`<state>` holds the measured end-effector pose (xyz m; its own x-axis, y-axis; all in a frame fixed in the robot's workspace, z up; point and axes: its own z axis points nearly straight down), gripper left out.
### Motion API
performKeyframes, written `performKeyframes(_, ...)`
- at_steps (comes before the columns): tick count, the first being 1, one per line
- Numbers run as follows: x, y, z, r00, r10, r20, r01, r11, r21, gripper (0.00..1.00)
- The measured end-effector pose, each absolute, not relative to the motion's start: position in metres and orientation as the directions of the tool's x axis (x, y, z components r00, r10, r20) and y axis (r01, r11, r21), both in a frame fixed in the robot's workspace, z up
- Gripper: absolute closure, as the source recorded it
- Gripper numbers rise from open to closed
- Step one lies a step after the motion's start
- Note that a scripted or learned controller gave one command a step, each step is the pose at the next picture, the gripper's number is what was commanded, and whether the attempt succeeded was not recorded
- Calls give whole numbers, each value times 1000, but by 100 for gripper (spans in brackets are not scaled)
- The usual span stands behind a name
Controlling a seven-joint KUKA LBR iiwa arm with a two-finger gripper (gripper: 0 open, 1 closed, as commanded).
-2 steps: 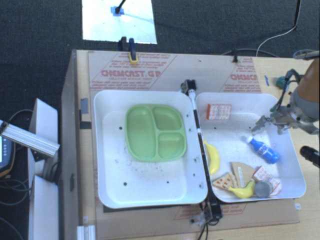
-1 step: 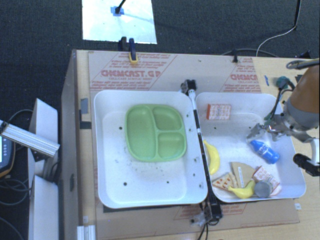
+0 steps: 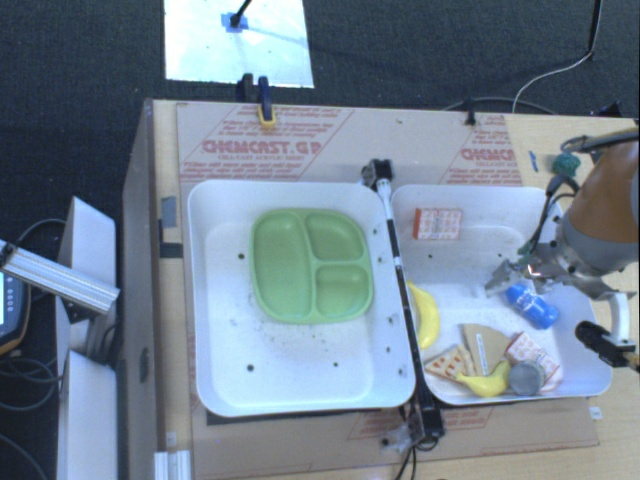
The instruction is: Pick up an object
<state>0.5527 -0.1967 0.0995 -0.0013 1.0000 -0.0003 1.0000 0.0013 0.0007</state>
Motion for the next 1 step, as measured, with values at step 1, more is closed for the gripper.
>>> performKeyframes(1,556,-207,134,-1,1000,-2,1000,1,3,0)
